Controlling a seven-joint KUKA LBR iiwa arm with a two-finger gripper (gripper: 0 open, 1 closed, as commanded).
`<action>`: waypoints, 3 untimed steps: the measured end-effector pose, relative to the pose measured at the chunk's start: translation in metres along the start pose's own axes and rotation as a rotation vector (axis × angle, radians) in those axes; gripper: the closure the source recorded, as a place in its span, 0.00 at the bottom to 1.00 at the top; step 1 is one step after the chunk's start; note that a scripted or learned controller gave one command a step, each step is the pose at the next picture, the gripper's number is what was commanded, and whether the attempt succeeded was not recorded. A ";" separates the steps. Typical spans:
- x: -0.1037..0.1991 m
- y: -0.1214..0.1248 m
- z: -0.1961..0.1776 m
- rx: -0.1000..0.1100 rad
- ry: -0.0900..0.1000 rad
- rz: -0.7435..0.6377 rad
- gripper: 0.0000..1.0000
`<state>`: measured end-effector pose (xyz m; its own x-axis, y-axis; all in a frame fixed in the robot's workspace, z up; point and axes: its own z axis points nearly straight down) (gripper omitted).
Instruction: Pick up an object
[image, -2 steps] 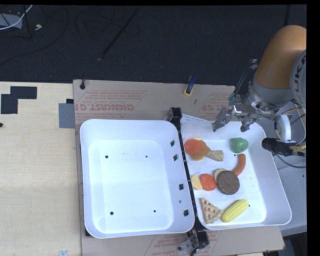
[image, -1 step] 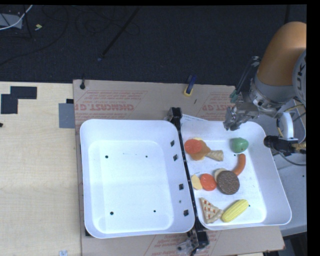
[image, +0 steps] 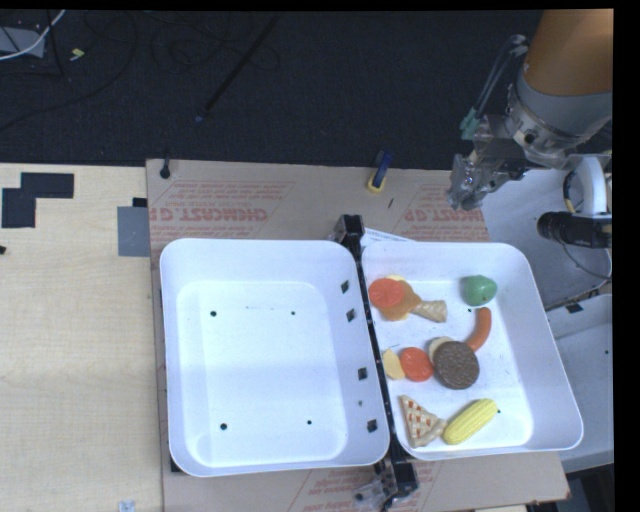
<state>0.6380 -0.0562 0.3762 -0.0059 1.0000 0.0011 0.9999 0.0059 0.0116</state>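
Note:
The right bin (image: 545, 330) holds several toy foods: an orange drumstick (image: 395, 297), a green round piece (image: 479, 289), a sausage (image: 481, 328), a red tomato (image: 415, 364), a brown cookie (image: 457, 366), a pizza slice (image: 420, 420) and a yellow corn cob (image: 469, 421). My gripper (image: 468, 192) hangs above the cardboard behind the right bin's far edge, well apart from all the foods. Nothing shows between its fingers.
The left bin (image: 260, 360) sits beside the right one, joined by a black clamp strip (image: 362, 330). A small blue and yellow item (image: 378, 172) lies on the cardboard behind the bins. Black cables run over the dark floor at the back.

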 end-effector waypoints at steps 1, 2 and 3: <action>0.050 -0.012 -0.123 -0.001 0.001 0.000 1.00; 0.092 -0.002 -0.164 0.009 0.000 0.003 1.00; 0.207 0.009 -0.160 0.015 0.002 -0.005 1.00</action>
<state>0.6436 0.1509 0.5363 -0.0107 0.9999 0.0032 0.9999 0.0107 -0.0033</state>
